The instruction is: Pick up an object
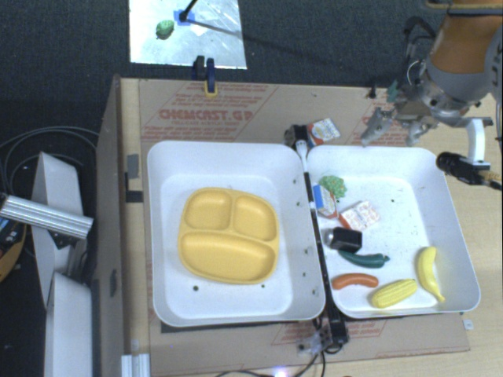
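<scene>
bright, even light from overhead; the white bins [236, 159] nearly wash out, the foil sheet [189, 22] glares, shadows stay faint, and the picture is slightly soft.

We note two white bins: the left bin [161, 234] holds a yellow divided tray [229, 234]. Right bin [452, 210]: yellow banana [429, 272], yellow corn [393, 292], orange-red sausage [354, 280], dark green pepper [363, 258], green broccoli [333, 184], black block [345, 238].

bench [236, 104]: cardboard-topped | left bin [165, 210] | right bin [448, 203] | side by side
</scene>
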Controlling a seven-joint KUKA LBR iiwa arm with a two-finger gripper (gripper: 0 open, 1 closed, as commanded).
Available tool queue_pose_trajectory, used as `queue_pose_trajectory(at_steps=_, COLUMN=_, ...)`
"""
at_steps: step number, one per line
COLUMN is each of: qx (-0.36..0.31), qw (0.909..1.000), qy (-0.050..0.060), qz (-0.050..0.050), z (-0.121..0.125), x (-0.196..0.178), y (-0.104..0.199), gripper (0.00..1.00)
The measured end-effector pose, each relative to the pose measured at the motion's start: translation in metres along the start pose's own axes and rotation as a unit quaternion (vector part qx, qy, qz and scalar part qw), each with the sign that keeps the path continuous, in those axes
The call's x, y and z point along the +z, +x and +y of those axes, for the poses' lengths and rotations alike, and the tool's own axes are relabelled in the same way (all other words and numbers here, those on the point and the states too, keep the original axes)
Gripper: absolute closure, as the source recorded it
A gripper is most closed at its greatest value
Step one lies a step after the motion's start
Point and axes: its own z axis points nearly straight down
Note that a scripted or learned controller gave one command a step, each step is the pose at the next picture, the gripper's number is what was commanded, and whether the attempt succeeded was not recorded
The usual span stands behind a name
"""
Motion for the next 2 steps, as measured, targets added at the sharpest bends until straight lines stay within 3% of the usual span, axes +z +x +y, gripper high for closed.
queue_pose_trajectory(at_steps=1, qx=0.001, qw=1.0, qy=0.003, qz=0.0, z=-0.015, x=0.147, y=0.007, gripper=0.0)
queue_pose_trajectory(at_steps=2, qx=0.001, qw=1.0, qy=-0.007, qz=-0.002, z=-0.067, x=0.183, y=0.007, gripper=0.0)
